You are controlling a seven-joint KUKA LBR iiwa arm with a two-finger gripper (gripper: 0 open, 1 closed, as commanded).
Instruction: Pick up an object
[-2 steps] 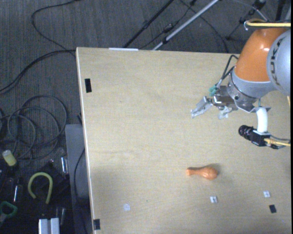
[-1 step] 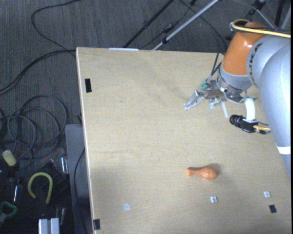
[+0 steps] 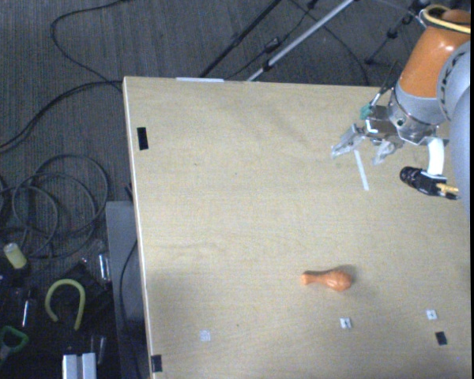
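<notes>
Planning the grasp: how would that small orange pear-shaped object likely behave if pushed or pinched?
The orange object lies on its side on the flat bench top, rounded with a narrow neck, so it may roll or pivot when nudged. It looks small and probably light. Its smooth curves could slip from a pinch.

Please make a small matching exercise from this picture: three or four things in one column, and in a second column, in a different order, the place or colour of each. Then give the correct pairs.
Things:
1. gripper
2. orange object
3. black marker
4. green hook

Descriptions:
A. on the floor, left of the bench
B. lying on the bench, lower middle
C. over the bench, upper right
D. near the bench's left edge, upper part

Pairs: 1-C, 2-B, 3-D, 4-A
</notes>
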